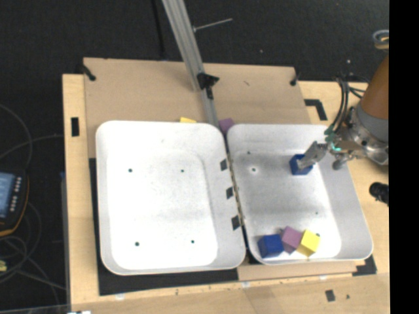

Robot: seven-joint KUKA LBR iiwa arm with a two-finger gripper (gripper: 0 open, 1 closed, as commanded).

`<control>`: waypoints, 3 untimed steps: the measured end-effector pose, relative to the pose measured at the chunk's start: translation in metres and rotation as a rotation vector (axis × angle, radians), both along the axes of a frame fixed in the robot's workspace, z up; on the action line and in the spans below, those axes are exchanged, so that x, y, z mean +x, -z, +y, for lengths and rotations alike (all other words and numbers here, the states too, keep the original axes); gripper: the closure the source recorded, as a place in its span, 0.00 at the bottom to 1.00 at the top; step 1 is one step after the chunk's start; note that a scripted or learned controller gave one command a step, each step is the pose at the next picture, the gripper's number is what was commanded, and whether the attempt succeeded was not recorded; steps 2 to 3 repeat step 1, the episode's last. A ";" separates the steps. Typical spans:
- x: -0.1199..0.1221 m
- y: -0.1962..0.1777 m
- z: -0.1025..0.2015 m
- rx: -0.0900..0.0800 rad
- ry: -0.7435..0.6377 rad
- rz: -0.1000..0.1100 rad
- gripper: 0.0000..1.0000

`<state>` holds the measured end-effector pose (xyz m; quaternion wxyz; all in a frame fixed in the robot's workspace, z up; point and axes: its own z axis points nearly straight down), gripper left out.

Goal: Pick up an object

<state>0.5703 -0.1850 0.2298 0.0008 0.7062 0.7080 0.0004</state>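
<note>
Claw fingers sit spread over the right bin, one beside a blue block, nothing gripped; three more blocks cluster near its front edge.

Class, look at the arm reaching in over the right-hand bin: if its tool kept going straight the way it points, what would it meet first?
Probably the blue block: the tool points left and down at it. Whether they already touch is unclear from this slanted view.
</note>
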 end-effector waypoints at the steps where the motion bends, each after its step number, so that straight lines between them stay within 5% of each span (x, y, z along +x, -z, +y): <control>1: 0.070 0.136 -0.010 -0.002 -0.001 0.001 0.00; 3: 0.070 0.136 -0.010 -0.002 -0.001 0.001 0.00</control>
